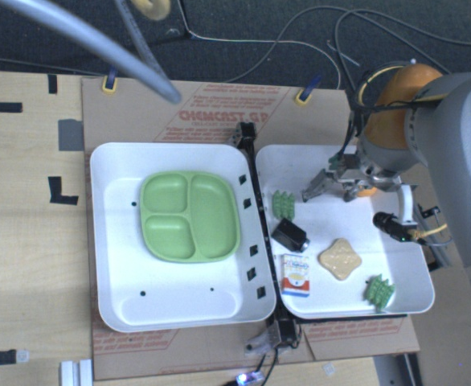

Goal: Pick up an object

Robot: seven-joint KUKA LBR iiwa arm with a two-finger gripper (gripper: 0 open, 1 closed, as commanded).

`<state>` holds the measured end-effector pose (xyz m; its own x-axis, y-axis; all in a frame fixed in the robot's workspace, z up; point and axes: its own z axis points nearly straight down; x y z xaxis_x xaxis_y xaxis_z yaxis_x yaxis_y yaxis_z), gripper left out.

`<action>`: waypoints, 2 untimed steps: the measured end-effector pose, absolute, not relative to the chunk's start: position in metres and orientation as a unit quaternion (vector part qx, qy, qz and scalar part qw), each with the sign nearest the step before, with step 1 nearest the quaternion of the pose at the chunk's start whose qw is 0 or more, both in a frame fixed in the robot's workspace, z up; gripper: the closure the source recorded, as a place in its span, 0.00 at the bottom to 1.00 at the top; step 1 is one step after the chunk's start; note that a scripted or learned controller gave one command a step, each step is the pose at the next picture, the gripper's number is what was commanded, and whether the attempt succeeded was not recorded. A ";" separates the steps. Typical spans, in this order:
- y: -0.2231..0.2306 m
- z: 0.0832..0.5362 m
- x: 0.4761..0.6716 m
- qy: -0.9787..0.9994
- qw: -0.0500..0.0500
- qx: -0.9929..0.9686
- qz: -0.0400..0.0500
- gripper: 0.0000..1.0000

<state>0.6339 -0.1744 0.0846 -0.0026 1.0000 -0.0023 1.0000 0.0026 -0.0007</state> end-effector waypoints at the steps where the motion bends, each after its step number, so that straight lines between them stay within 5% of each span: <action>1: -0.175 0.097 0.635 0.708 0.003 0.706 0.000 1.00; 2: -0.165 0.143 0.637 0.708 0.000 0.707 0.000 1.00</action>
<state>0.6373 -0.1651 0.1431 -0.0016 1.0000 0.0000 1.0000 0.0016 0.0010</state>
